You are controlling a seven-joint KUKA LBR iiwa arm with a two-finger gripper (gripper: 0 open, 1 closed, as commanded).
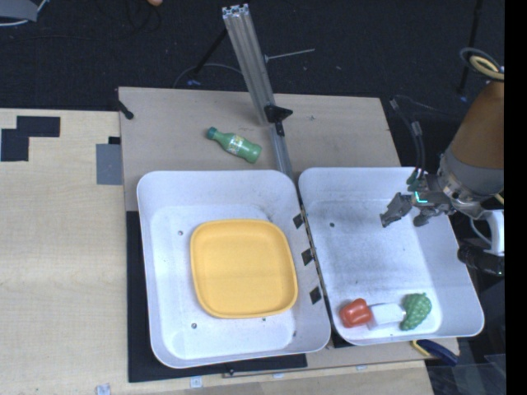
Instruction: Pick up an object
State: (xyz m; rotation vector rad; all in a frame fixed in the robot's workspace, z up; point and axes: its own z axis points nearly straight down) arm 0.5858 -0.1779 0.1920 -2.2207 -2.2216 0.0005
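While the grey arm with its orange band reaches in from the right, its pincer (409, 211) hangs over the upper part of the right bin (362, 245), apart from every object there. The two dark fingers appear spread, with nothing between them, so the pincer looks open and empty.

The likely targets lie well away from it, along the near edge of the same bin: a red pepper (355, 312), a small white block (384, 313) just beside it, and a green broccoli piece (416, 310) at the block's other end. The three sit in a tight row, touching or nearly so.

In the left bin (165, 212) a yellow plate (243, 267) lies flat in the middle. A green bottle (234, 144) lies on its side on the counter (346, 130) beyond the bins, near a slanted metal rail (255, 56).

The step in hand reads as the approach, before any grasp. The next move would call for carrying the pincer toward the near edge, centring it over one piece, and lowering with fingers wide. Crowding is the risk: a finger could land on a neighbour or against the bin's wall.
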